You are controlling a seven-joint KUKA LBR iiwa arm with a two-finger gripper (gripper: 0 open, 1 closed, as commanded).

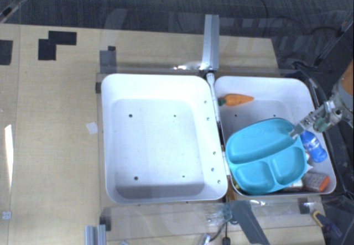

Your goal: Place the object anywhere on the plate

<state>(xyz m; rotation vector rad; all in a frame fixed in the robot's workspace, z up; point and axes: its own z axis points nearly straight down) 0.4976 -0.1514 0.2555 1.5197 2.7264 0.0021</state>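
A blue divided plate (pixel 260 156) lies tilted in the right bin (pixel 276 90), its lower edge resting against the bin's front wall. An orange carrot (pixel 237 99) sits at that bin's far left corner, apart from the plate. A small blue bottle (pixel 315 148) lies by the plate's right rim. My gripper (pixel 311 124) hangs over the plate's upper right corner, just above the bottle. Nothing shows clearly in its grasp.
The left bin (pixel 157 136) stands beside the right one, with a metal divider post (pixel 211 45) behind where they meet. An orange and grey item (pixel 319 182) lies partly under the plate at the right bin's front right corner. Cables run along the right side.
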